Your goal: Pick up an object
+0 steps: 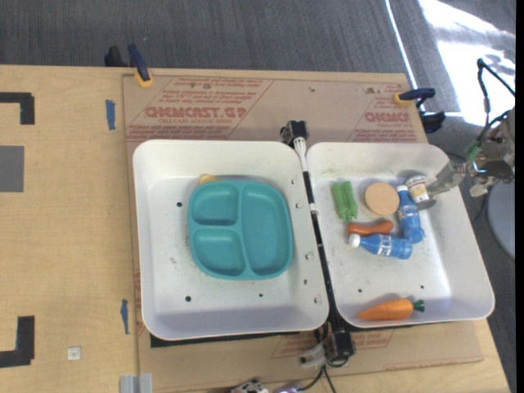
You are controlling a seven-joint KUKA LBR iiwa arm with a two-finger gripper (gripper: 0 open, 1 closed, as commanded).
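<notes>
The right bin (pixel 467 301) holds several small items. A green vegetable (pixel 345 201) lies beside a tan round disc (pixel 381 197). A blue bottle with an orange cap (pixel 381 245) lies flat, and a second blue bottle (pixel 409 219) leans next to it. A small labelled jar (pixel 416 188) sits at the back. An orange carrot (pixel 389 309) rests by the front wall. My gripper (pixel 442 178) reaches in over the bin's right rim, with its grey tip close to the jar. Nothing can be made out between its fingers.
The left bin (pixel 155 244) holds a teal divided plate (pixel 241 228), with a small yellow thing (pixel 206 178) peeking out behind it. Both bins rest on a cardboard sheet (pixel 205 105) clamped at the back. A black clip (pixel 293 129) sits where the bins meet.
</notes>
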